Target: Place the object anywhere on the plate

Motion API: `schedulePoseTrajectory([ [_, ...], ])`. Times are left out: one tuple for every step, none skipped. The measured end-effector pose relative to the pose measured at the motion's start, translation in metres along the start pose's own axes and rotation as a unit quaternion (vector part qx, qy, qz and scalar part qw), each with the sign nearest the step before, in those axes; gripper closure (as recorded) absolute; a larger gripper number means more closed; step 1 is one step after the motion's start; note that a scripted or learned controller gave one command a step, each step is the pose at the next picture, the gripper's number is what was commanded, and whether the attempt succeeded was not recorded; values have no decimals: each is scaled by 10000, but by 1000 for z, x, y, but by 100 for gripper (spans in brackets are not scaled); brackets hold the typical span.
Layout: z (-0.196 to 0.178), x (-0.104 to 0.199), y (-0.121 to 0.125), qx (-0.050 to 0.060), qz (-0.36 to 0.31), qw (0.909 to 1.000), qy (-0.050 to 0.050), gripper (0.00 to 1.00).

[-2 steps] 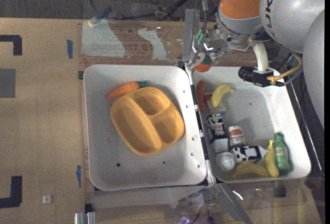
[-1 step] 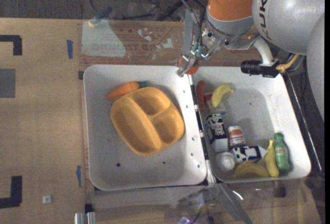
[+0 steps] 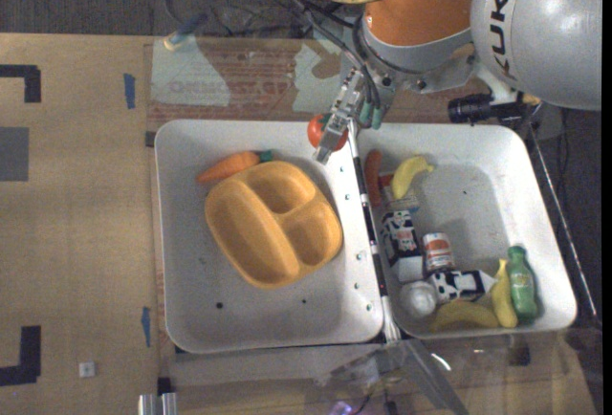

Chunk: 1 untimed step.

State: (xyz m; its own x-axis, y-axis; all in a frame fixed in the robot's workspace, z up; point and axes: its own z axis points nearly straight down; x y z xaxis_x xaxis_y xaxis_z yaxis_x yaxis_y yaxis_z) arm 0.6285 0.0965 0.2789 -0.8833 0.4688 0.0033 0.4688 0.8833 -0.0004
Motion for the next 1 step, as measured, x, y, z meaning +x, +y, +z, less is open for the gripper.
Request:
schedulePoseTrajectory([
  [0, 0, -1, 0, 5, 10000, 1, 0],
])
